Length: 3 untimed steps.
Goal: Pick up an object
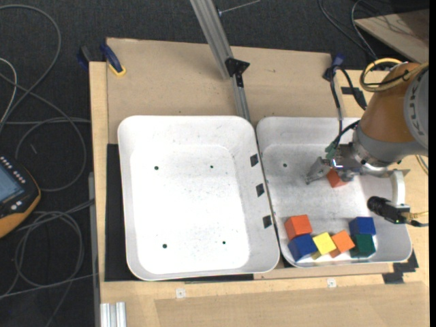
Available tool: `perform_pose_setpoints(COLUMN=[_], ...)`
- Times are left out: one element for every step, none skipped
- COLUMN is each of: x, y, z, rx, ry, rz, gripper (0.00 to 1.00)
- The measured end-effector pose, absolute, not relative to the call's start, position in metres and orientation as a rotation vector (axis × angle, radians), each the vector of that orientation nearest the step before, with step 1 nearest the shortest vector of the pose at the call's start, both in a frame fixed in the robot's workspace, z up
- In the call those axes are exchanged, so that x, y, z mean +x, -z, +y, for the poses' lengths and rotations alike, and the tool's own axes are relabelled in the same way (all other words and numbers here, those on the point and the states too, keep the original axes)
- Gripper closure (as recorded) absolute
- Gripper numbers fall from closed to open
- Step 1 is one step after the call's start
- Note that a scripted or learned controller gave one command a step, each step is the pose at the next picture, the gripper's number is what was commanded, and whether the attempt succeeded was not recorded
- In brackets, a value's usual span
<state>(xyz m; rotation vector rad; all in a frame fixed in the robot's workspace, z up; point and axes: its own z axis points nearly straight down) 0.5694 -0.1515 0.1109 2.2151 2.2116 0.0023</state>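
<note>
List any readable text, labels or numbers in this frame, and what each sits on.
No text reads in this frame.
Handheld pendant at the left edge: its screen is lit, content too blurred to read.
Blocks, bins and gripper: no markings visible.

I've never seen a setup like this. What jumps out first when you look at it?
The grey arm with its orange band reaches in from the right, its tool low over the right bin, right beside a small red-orange block. Next come the bright blocks heaped along that bin's near edge: orange, yellow, blue and green. The left bin sits alongside.
</note>
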Motion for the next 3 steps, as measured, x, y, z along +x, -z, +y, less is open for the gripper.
perform_pose_setpoints(x=[0.571,0.570,0.581], y=[-0.124,-0.171,-0.222], z=[-0.151,-0.159,-0.160], rx=[2.211,2.218,2.215], ry=[-0.010,-0.005,-0.006], rz=[2.209,2.217,2.218], gripper=[1.00,1.00,1.00])
